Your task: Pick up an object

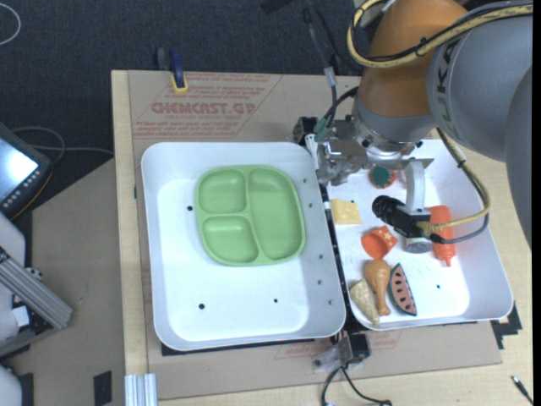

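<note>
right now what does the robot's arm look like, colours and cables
The arm is a thick, rounded grey casing with a glossy orange band above the wrist. A thin yellow cable loops around the orange part. Below the band sits bare silvery metal hardware.

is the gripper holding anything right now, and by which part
Cannot be told: the grey metal gripper sits at the shallow white right bin's far left corner, its tip too obscured to judge.

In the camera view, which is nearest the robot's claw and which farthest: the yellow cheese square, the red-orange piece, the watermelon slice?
From the gripper:
1. yellow cheese square, just below it.
2. red-orange piece, lower right.
3. watermelon slice, lowest, farthest.
</note>
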### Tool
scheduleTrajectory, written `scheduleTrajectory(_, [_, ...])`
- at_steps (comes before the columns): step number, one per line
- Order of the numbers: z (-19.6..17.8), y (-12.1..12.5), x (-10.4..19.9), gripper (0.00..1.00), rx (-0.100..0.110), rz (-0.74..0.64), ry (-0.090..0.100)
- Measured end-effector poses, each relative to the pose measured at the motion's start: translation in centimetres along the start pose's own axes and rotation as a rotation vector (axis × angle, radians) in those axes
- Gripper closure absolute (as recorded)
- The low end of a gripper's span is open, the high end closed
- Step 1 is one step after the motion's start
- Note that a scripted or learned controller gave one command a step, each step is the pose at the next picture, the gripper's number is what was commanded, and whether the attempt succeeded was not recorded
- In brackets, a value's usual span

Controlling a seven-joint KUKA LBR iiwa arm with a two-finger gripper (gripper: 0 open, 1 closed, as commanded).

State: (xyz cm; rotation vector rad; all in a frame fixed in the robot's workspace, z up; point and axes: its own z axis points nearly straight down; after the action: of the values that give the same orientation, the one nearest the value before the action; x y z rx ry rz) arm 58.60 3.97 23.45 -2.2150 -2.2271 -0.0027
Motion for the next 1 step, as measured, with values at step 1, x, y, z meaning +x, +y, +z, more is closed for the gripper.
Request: scheduleTrajectory(1, [-0.01,-0.95,3.51,1.0,0.003,0.001,0.0])
